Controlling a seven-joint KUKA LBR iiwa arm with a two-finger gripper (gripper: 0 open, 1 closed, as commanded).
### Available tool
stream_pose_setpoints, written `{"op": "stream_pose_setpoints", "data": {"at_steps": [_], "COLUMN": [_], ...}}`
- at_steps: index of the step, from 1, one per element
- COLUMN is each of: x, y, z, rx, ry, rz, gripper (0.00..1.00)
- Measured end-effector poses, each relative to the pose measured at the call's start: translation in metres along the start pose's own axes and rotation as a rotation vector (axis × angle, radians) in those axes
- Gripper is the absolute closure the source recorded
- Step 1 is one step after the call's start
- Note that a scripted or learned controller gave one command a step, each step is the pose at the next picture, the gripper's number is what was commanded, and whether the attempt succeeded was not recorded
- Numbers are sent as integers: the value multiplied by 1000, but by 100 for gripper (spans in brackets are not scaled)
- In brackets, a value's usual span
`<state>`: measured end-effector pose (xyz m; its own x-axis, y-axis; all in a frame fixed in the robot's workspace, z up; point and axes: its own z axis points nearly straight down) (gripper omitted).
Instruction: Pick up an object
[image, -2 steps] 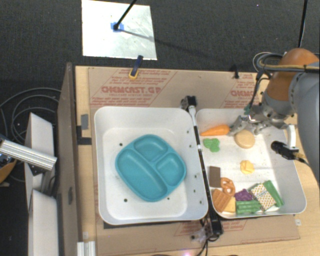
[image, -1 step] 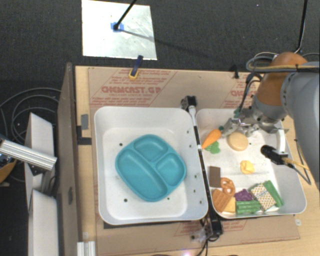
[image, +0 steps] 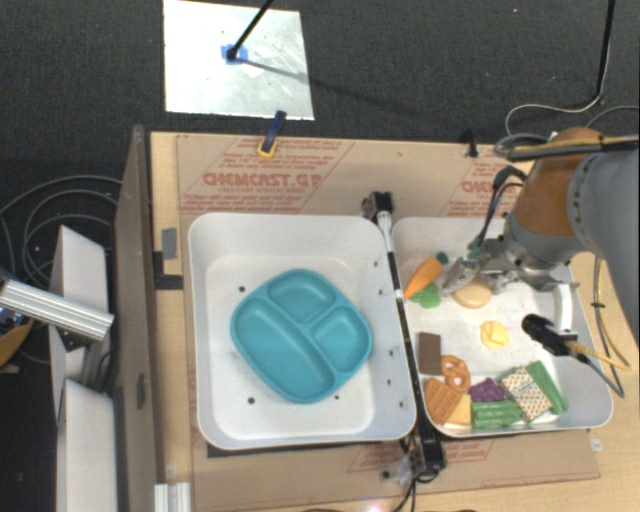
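A cardboard-covered tabletop (image: 300, 165) carries two white bins. Nearest in the right bin (image: 590, 405) lie about five small toy foods in a cluster, with a pretzel (image: 455, 372) behind; farther back, one yellow piece (image: 494, 334), one tan lump (image: 472, 296), one carrot (image: 424, 277). The gripper (image: 478, 270) hovers over the lump; whether its fingers are parted or closed cannot be told. The left bin (image: 215, 240) holds one blue divided plate (image: 300, 334).

Bench (image: 300, 165) under two bins (image: 215, 300)
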<state>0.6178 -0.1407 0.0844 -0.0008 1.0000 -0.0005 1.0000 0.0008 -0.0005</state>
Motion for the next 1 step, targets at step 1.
{"op": "stream_pose_setpoints", "data": {"at_steps": [1], "x": [33], "y": [-98], "z": [1], "rx": [6], "ry": [4], "rz": [1], "gripper": [0]}}
